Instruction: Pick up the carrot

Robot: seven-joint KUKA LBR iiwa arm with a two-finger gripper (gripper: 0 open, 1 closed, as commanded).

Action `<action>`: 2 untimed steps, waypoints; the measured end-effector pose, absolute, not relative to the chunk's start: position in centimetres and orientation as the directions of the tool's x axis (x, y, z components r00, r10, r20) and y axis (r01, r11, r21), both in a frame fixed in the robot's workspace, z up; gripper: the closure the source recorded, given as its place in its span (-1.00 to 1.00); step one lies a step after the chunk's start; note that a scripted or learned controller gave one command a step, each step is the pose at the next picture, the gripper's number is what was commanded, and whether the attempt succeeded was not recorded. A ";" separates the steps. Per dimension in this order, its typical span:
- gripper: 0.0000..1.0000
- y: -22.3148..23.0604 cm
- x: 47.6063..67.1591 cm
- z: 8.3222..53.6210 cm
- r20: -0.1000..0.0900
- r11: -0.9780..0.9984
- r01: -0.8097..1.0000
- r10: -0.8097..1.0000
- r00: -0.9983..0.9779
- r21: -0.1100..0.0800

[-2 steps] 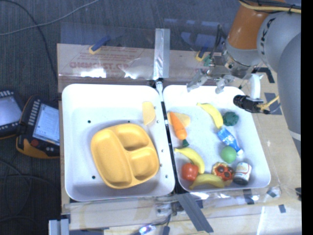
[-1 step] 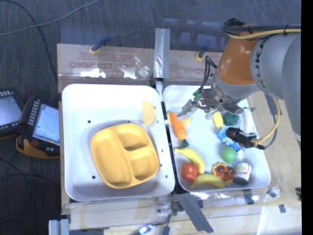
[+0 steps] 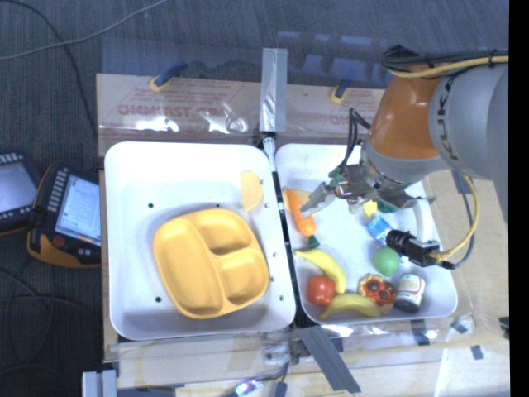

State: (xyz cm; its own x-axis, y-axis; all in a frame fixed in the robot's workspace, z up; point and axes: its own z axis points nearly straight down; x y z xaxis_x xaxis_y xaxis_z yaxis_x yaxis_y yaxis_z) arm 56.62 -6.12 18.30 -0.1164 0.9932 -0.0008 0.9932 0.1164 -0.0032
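Two bins sat side by side on the bench, sharing a centre divider. Arm came in from the right, orange band over the right bin's (image 3: 434,300) upper right, wrist angled down and left. Gripper (image 3: 321,195) hung over the upper-left part of that bin, fingers (image 3: 315,198) spread apart, nothing between them. Tips pointed toward the carrot, close to it; contact unclear from this angle.

Carrot (image 3: 300,212) lay in the right bin hard against the left wall, orange body running top to bottom, green end at the lower tip. Little room on its wall side; open floor on its right, under the gripper.

Rest of the right bin was crowded along the bottom: banana (image 3: 324,262) just below the carrot, tomato (image 3: 321,289) beside it, second banana (image 3: 351,305) along the front edge, a patterned round item (image 3: 376,289), a can (image 3: 410,292), green ball (image 3: 386,260) and a blue item (image 3: 378,225) under the wrist. A black cable fitting (image 3: 411,246) hung off the arm over the right side.

Left bin (image 3: 124,222) held a yellow divided tray (image 3: 212,260) and a pale yellow piece (image 3: 251,189) near the divider, with bare floor around them.
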 end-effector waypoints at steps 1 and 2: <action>-1.00 -5.2 52.6 18.2 0.002 -0.059 0.998 0.998 0.059 -0.005; -1.00 -3.2 57.1 18.2 0.002 -0.036 0.999 0.999 0.036 -0.004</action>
